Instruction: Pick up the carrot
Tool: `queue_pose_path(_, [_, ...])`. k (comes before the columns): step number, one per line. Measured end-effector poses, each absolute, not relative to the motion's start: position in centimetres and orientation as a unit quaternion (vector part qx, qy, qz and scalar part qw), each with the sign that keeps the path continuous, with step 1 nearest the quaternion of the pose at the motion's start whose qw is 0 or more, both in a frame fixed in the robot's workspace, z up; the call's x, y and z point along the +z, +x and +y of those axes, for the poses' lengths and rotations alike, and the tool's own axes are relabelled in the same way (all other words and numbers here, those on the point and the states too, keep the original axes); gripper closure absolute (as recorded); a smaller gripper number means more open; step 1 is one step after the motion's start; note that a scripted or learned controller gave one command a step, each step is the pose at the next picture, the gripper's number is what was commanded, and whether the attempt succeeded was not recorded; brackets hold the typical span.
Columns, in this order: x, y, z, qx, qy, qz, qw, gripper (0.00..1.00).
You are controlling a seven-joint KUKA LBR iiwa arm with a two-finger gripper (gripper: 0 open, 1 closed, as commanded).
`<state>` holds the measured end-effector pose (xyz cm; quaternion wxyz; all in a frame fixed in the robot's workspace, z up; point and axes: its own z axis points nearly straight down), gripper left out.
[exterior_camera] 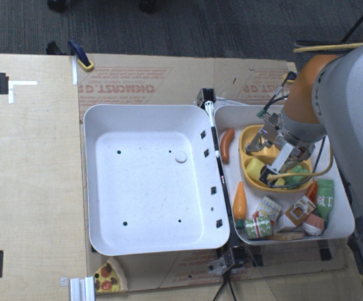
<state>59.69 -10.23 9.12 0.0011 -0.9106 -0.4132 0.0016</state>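
Your gripper [268, 158] hangs open and empty over the bowl [251, 168]; the carrot [239, 200] lies lower-left, upright lengthwise.

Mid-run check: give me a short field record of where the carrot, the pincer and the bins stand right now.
target: carrot, lying along the left wall of the right bin
pincer: pincer over the yellow bowl in the right bin, apart from the carrot
carrot held: no
nearby items: hot dog by the same wall, farther back; small packages and a can along the bin's near edge
left bin: left bin, with a small white disc
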Motion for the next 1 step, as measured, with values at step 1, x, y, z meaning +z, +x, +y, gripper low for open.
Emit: queue_pose_path(1, [9.23,62.23,-9.33,0.0019,-0.965,-0.263,0.0,0.0])
